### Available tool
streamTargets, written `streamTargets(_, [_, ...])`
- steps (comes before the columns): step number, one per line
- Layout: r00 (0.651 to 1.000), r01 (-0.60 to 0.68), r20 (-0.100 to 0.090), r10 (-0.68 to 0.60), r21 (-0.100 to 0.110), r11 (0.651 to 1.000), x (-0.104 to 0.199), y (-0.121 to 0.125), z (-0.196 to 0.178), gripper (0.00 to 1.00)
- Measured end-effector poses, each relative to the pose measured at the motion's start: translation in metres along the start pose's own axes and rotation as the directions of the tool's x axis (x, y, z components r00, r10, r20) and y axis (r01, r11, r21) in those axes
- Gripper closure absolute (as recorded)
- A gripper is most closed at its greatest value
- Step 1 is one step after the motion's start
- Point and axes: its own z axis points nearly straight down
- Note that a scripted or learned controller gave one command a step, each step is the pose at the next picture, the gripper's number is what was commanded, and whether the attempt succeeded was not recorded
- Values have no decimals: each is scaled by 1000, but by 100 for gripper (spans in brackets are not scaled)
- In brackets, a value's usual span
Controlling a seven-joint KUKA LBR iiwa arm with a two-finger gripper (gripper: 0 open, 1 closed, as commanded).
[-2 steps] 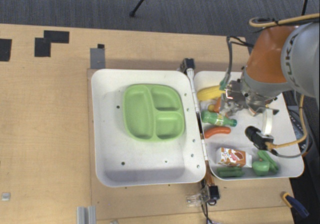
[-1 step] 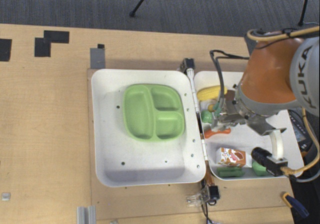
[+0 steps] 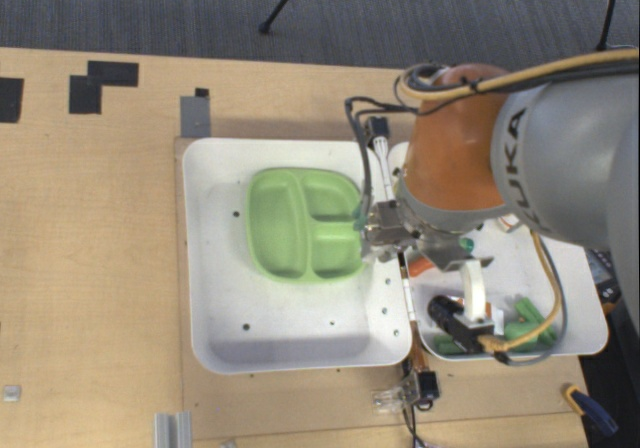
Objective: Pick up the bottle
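**Arm over the bin divide**

You could not pick out the bottle among the right bin's [image 3: 590, 331] clutter. At nine o'clock, the green divided tray [image 3: 300, 224] lay in the left bin [image 3: 215, 266] on the surface [image 3: 90, 286].

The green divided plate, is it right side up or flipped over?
Right side up: the green divided plate shows its hollow compartments and raised divider, lying in the left bin.

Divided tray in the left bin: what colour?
Light green. The divided tray shows plainly in the camera view, lying in the left bin.
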Motion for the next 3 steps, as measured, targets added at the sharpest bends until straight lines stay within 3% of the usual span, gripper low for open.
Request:
streamTargets(1, [996, -84, -1, 84, 2, 996, 112, 6, 3, 100])
streamTargets(2, [827, -562, 1, 562, 2, 827, 125, 8, -27, 100])
streamTargets(3, [831, -556, 1, 556, 2, 831, 125, 8, -38, 100])
